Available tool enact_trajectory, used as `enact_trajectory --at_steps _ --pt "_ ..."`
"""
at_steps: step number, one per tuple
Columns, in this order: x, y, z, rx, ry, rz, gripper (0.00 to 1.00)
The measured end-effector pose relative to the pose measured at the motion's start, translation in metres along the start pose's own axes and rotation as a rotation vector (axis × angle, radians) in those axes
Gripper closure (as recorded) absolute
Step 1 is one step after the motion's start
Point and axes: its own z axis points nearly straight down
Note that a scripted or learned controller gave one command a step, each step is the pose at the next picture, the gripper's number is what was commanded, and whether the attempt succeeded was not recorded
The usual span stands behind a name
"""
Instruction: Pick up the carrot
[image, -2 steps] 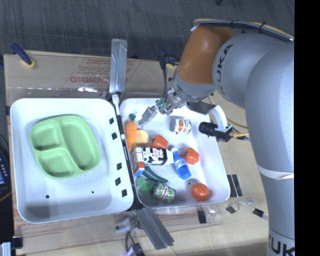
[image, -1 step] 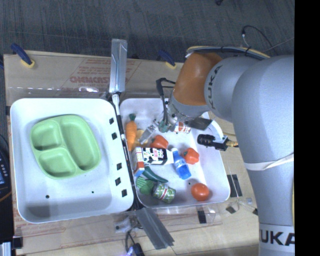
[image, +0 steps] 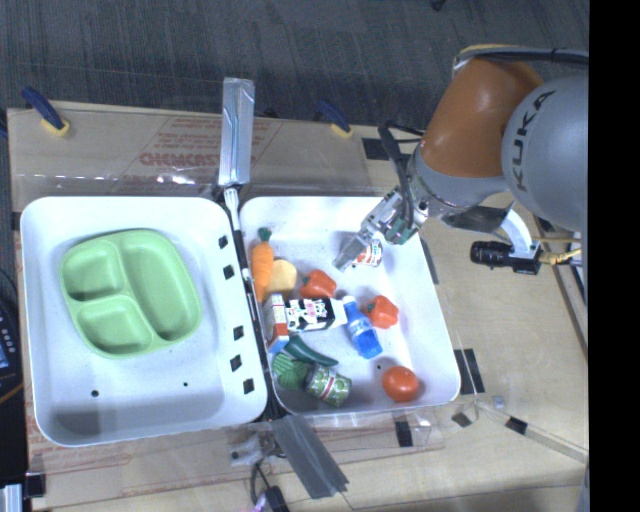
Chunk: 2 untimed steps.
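Low in the frame, the right bin's (image: 440, 345) near rim fronts a clutter of toy food; moving rightward from the green tray (image: 128, 290), the carrot (image: 262, 268) lies against the divider at that bin's upper left. My gripper (image: 358, 250) hovers right of it, gripping nothing, fingers seemingly apart. I judge the approach unfinished: next I shift left and descend over the carrot.

The tool (image: 360, 245) hangs over the far part of the right bin (image: 440, 330). The carrot (image: 262, 268) lies to its left by the bin's left wall. Nearer than the tool lie a carton (image: 308, 314), a bottle (image: 362, 333) and a tomato (image: 400, 383). The left bin (image: 40, 330), farther left, holds a tray (image: 128, 291).
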Motion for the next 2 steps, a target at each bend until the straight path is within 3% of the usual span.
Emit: enact_trajectory --at_steps 1,2 --pt "0.024 0.047 0.066 0.003 0.009 -0.265 0.0" --pt "0.033 0.031 0.105 -0.009 -0.011 -0.247 0.0"
